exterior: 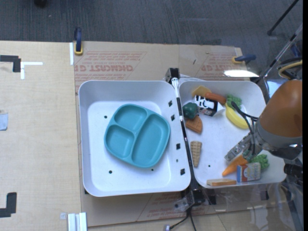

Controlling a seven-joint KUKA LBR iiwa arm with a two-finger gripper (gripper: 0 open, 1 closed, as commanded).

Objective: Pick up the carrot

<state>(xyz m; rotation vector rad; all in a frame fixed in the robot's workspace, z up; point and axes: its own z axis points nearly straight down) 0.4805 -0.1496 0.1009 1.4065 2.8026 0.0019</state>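
Note:
The carrot (233, 167), small and orange, lies tilted near the front of the right bin (211, 143); a leafy green tuft (260, 161) sits just right of it. My gripper (238, 155) hangs right over the carrot's upper end, and its metal fingers (232, 152) look slightly apart, open, with nothing seen between them. The grey and orange arm (284, 117) covers the bin's right side. A second long orange-red piece (214, 97) with a green end (234, 101) lies at the back of the same bin.
The right bin also holds a banana (236, 117), a black and white carton (207, 105), a green piece (190, 110), an orange wedge (195, 125), a cone (196, 152), a flat tan slab (221, 182) and a small box (248, 172). The left bin (91, 172) holds a teal divided plate (137, 134).

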